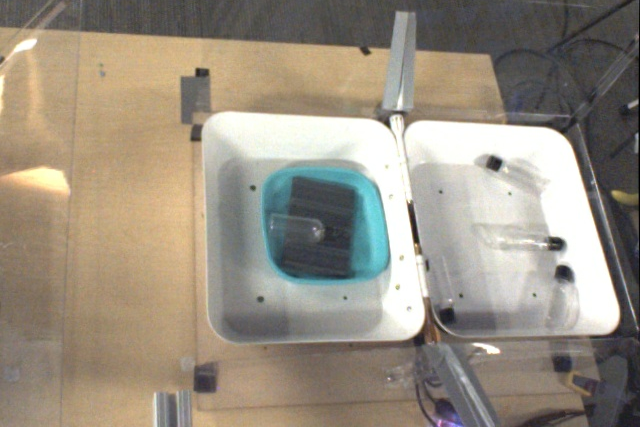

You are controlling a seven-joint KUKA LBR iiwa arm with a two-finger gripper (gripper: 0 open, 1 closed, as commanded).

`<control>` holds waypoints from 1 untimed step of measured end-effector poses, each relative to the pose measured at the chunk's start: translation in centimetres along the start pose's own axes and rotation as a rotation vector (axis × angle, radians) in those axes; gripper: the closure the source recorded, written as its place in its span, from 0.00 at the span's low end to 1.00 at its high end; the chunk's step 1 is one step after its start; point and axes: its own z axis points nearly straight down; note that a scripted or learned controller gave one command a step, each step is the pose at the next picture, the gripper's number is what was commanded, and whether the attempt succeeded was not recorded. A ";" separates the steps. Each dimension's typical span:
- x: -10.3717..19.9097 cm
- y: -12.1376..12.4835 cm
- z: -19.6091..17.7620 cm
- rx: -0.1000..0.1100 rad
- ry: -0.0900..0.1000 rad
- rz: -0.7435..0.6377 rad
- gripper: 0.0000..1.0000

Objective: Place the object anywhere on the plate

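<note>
A teal square plate [376, 215] sits in the middle of the left white bin [214, 215]. A dark ridged block [330, 211] lies on the plate and covers most of its centre. A clear plastic vial [297, 228] rests on its side on the plate's left part, partly over the block. In the right white bin [500, 131] lie several more clear vials with black caps: one near the back [497, 164], a long one on its side [518, 238] and one by the right wall [564, 274].
A grey metal post [401, 65] stands behind the seam between the two bins. A small black cap [445, 315] lies in the right bin's front left corner. Cables and hardware [450, 395] crowd the bench's front right edge. Bare wooden bench [100, 245] spreads to the left.
</note>
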 end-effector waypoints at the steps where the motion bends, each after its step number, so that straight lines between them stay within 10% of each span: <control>1: -0.3 0.5 0.0 0.000 0.000 0.093 0.00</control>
